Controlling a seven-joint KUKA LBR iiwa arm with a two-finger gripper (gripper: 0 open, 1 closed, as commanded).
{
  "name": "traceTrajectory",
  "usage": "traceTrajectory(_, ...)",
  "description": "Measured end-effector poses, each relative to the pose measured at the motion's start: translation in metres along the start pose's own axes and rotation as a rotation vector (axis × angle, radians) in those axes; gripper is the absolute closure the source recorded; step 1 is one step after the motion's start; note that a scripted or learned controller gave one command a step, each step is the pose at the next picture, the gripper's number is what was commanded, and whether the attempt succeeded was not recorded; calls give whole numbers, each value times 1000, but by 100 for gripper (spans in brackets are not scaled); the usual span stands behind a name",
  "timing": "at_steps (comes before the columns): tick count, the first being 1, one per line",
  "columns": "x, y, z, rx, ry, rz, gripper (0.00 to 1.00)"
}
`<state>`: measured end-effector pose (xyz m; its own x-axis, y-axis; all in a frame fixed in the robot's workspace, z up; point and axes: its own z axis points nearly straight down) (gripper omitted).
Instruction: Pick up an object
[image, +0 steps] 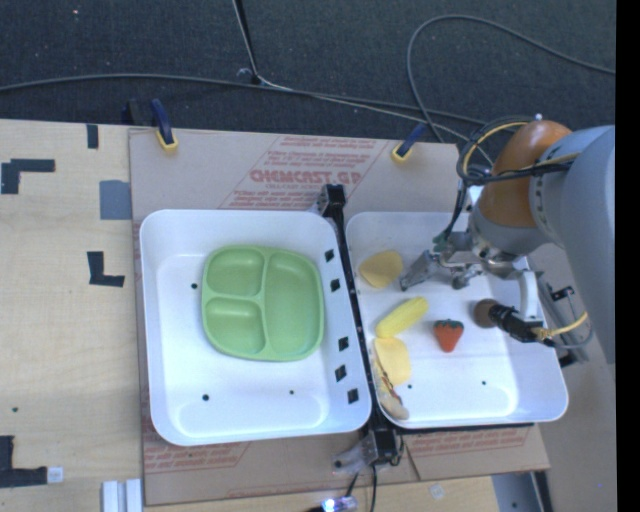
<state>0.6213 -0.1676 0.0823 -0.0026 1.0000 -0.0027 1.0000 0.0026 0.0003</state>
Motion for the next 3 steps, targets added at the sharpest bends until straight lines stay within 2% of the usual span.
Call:
traceTrajectory(1, 0, 2, -14, -4, -1, 0, 100)
traceTrajectory(3, -8, -5, -128, -2, 1, 2, 100)
